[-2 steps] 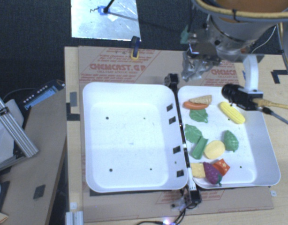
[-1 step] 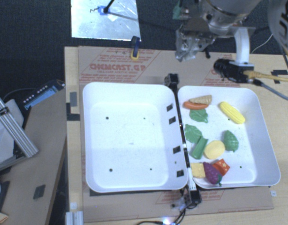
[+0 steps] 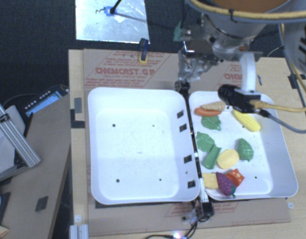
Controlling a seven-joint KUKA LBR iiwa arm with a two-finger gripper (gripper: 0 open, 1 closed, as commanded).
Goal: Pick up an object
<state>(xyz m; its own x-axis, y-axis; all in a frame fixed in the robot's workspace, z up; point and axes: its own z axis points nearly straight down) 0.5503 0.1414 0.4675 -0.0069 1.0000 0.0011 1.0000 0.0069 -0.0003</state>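
The right bin (image 3: 277, 158) holds several toy foods. Among them are a yellow corn cob (image 3: 246, 120), an orange-red carrot (image 3: 208, 112), a tan piece (image 3: 213, 105), a yellow lemon (image 3: 228, 159), a green cucumber (image 3: 212, 157), leafy green pieces (image 3: 245, 149), a red pepper (image 3: 235, 176) and a purple eggplant (image 3: 225, 183). My gripper (image 3: 183, 86) hangs over the back end of the divide between the two bins, up and left of the carrot. I see nothing in it.
The left bin (image 3: 138, 143) lies beside the right one, sharing a black-clipped rim (image 3: 193, 148). A black fitting (image 3: 236, 97) with a yellow cable (image 3: 287, 108) hangs over the back of the right bin. The arm's body (image 3: 242, 14) covers the top right.
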